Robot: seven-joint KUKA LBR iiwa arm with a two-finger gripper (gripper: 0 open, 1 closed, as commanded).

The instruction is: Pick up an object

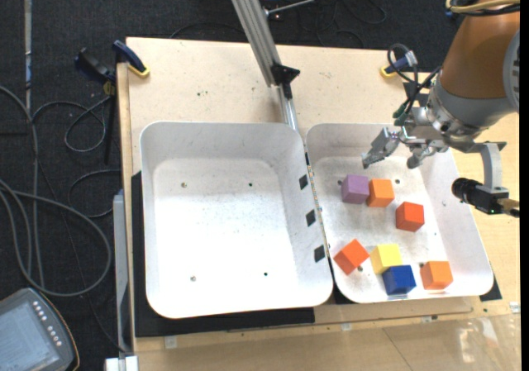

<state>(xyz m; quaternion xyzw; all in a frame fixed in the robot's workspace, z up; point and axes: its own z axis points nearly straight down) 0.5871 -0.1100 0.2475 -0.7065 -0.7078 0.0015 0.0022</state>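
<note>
The likeliest thing to be picked is the purple cube (355,188), which lies on the floor of the right bin (463,266), just below and slightly to the left of the claw (398,149) as the camera sees it. Touching its right side is an orange cube (381,192), so the two sit as a pair and a grasp on one risks nudging the other. Lower and to the right of the claw a red-orange cube (410,216) stands apart from them. Farther below, near the bin's front rim, a second cluster gathers: an orange cube (351,255) turned on a diagonal, a yellow cube (385,258) beside it, a blue cube (398,279) touching the yellow one's lower corner, and another orange cube (436,274) off to the right.

The claw hangs over the upper part of the right bin with its two fingers spread apart and nothing between them. That spread suits an approach from above, wide enough to straddle a cube before closing. No cube is lifted; all rest on the bin floor, so I judge the pick not yet made.

Well to the claw's left lies the left bin (165,196), sharing a rim line with the right one. Both sit on the pale tabletop (207,80), where a slanting metal pole (252,18) passes overhead toward the bins' junction.
</note>
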